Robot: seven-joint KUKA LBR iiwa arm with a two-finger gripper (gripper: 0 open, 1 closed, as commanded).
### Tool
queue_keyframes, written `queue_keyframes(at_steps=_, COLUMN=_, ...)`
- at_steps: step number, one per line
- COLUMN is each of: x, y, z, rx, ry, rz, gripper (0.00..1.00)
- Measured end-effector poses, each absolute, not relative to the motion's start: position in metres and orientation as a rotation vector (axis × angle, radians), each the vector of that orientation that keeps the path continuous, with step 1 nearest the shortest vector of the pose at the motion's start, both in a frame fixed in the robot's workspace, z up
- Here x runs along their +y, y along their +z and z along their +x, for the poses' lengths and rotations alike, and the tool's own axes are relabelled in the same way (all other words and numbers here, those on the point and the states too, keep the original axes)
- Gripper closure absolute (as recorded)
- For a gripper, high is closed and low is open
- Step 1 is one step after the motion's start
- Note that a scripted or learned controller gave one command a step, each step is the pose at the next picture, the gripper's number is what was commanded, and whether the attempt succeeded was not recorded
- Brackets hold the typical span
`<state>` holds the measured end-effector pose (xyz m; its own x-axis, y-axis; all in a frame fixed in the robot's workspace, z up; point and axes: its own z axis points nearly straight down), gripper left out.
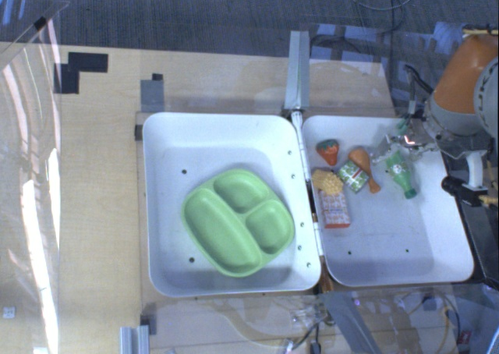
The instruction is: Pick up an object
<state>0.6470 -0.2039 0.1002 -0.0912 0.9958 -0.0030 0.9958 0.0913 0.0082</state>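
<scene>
Two shallow white bins sit side by side on the counter [101, 212]. We see the left bin [168, 181] carrying a green divided plate [238, 222] with three compartments, lying a little toward the bin's near right part.

We find the small things in the right bin [405, 259], gathered in its upper left half. A strawberry-like red toy [328, 150] lies near the far left corner; just below it a yellow corn-like piece [328, 182] touches the bin's left wall, and a flat red-and-white packet [335, 209] lies right under that. Between the strawberry and the bin's middle we see an orange drumstick-shaped toy [362, 167], tilted, with a small green-labelled can [355, 178] pressed against it. A green bottle [402, 175] lies on its side to the right of them — its neck pointing toward the near right.

We see the arm [468, 87] entering at the right, its orange band high by the edge. The tool [406, 142] hangs over the far right part of the right bin, just above the green bottle's upper end — we cannot tell whether it is touching the bottle, nor whether it is spread or closed, since the metal parts blur together there.
</scene>
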Motion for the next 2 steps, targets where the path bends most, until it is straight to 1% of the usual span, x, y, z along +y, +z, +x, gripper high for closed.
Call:
queue_keyframes(at_steps=1, x=-0.203, y=0.112, z=0.649, rx=2.316, ry=0.01, rz=2.103, gripper=1.0)
queue_keyframes(at_steps=2, x=-0.133, y=0.229, z=0.644, rx=2.195, ry=0.006, rz=2.239, gripper=1.0)
